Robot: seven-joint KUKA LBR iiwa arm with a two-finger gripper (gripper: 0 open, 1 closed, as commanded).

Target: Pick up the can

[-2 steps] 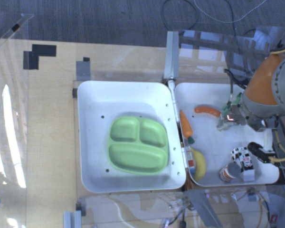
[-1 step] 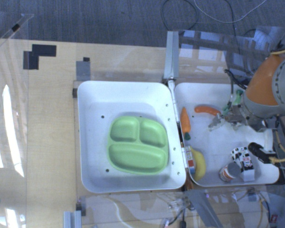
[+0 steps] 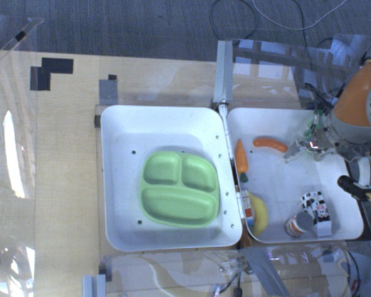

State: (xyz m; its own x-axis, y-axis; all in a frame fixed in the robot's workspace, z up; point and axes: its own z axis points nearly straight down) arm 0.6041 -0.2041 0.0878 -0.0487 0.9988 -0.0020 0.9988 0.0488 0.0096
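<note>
Can [image 3: 296, 224] lies on side in right bin [image 3: 269, 166], near front corner, beside cow-patterned block [image 3: 315, 206]. End effector [image 3: 304, 148] hovers well apart above sausage [image 3: 270, 143], fingers spread, pinching nothing. Approach, grasp, lift all remain.

Bright, even overhead light, slightly cool cast. White bins [image 3: 164, 178] near blown out, walls losing detail. Soft short shadow rings the green tray [image 3: 179, 187] inside the left bin. Pale glare streaks on the table [image 3: 43, 184] well left of that tray, off a clear panel. More reflections along the clear panel above the right bin. Overall softness and low resolution; small items right of the tray blurry, labels unreadable.
</note>
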